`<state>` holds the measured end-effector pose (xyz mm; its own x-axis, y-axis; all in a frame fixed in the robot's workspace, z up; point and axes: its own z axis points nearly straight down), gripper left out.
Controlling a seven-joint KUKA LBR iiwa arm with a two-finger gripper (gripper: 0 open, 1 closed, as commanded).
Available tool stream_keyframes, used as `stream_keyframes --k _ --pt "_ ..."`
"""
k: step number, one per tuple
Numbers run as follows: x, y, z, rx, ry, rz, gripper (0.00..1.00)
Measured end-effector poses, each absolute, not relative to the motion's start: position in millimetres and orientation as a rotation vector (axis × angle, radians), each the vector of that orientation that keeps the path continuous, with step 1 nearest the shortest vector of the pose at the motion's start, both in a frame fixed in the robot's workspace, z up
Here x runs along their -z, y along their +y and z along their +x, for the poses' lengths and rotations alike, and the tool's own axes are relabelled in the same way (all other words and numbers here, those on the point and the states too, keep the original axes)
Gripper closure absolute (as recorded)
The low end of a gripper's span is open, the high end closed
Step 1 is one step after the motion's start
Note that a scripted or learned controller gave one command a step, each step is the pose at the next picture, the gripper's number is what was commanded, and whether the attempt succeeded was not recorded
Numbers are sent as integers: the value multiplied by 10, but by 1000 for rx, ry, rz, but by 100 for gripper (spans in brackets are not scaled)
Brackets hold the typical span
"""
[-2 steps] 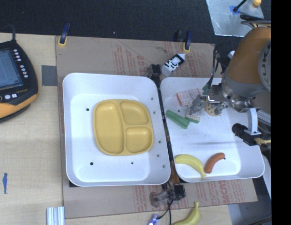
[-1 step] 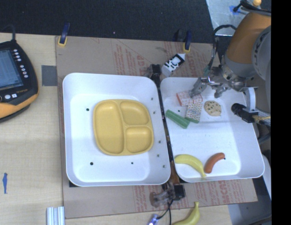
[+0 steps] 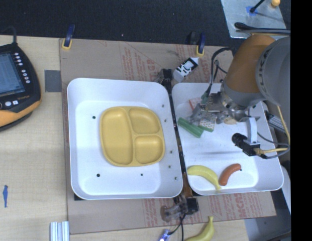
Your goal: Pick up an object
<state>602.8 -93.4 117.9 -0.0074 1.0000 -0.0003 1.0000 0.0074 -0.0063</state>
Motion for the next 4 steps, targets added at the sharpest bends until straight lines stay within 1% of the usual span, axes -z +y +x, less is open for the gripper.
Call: stream_keyframes --k 1,2,3,4 --pt "-1043 -1094 6556 -7 -2222 -2215 0" --pt "-961 -1312 6582 4 -2224 -2215 0" --pt "-959 -1291 6582 4 -2225 -2217 0" --pt "-1112 -1305 6603 6 -2231 -2216 100"
